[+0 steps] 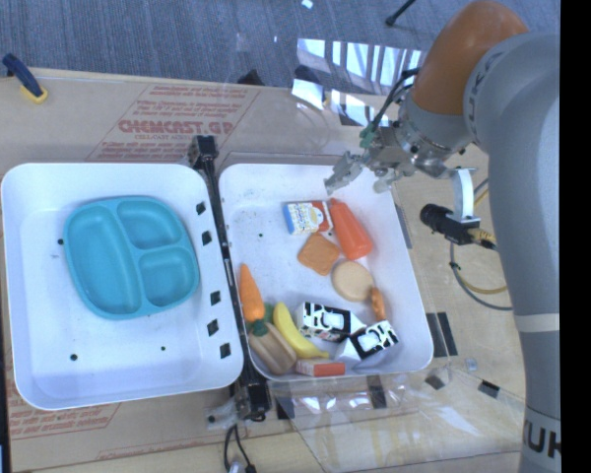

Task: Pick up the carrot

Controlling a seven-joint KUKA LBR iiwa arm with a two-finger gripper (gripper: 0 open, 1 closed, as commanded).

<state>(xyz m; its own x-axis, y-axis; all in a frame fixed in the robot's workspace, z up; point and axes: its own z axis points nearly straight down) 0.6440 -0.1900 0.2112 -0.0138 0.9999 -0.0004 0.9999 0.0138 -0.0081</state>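
Claw (360,168): metal two-finger claw on the grey arm w/ orange band, over the far edge of the right shallow white bin (404,254), near its far-right corner. Fingers look spread; nothing between them.
Carrot (250,294): small orange tapered toy carrot w/ green tip, lying along the right bin's left wall, approx. halfway down, pointed end toward the far edge. Well apart from the claw.
Neighbours: yellow plastic banana (294,330) and tan bread-like piece (272,348) just beside the carrot's green end, toward the near edge.
Lookalike: fatter orange-red cylinder (351,229) near the claw, beside a small white-blue carton (304,216).
Other bin: left white bin (30,294) holds a teal sectioned plate (130,256).
Risk 1: claw is much closer to the orange-red cylinder; program could grab that instead, similar colour.
Risk 2: carrot hugs the wall, so one finger may hit the rim or divider (214,244) and the claw closes on air.
Risk 3: banana crowding the green end; an off-centre descent could nudge the pile or pinch two things.
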